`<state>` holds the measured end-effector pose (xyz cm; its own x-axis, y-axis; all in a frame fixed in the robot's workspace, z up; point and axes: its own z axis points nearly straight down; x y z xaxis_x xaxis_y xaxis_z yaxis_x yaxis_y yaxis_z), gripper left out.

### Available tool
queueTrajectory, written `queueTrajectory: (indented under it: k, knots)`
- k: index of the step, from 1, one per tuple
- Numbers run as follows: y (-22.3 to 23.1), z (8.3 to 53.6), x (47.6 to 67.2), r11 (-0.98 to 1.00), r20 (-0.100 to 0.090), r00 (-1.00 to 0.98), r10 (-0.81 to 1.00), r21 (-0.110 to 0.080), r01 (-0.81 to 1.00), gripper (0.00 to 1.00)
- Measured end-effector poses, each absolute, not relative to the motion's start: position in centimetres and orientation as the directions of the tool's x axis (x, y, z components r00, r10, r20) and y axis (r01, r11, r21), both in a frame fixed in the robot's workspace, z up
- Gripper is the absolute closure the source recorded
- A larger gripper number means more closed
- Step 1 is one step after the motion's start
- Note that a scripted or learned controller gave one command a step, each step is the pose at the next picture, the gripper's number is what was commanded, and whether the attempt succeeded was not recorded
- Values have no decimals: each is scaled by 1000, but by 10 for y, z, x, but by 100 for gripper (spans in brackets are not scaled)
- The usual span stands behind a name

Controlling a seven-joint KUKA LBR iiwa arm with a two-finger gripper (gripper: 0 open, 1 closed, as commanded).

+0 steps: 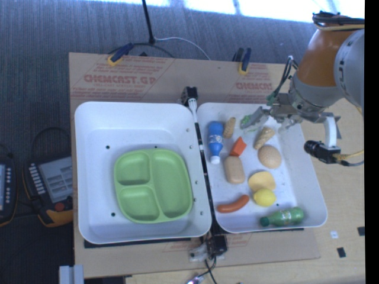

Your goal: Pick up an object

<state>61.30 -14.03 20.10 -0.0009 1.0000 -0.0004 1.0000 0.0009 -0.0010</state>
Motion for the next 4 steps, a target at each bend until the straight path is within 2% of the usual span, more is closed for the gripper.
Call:
queueTrajectory:
  k: [1,2,3,4]
  knots:
    - [-102,94,589,-108,-1,108,994,-1,994,0]
    - [-100,89,596,-38,-8,38,999,-4,999,0]
    - [-99,100,600,-38,-7,39,999,10,999,100]
    - [-63,203,578,-365,-2,365,931,-1,931,100]
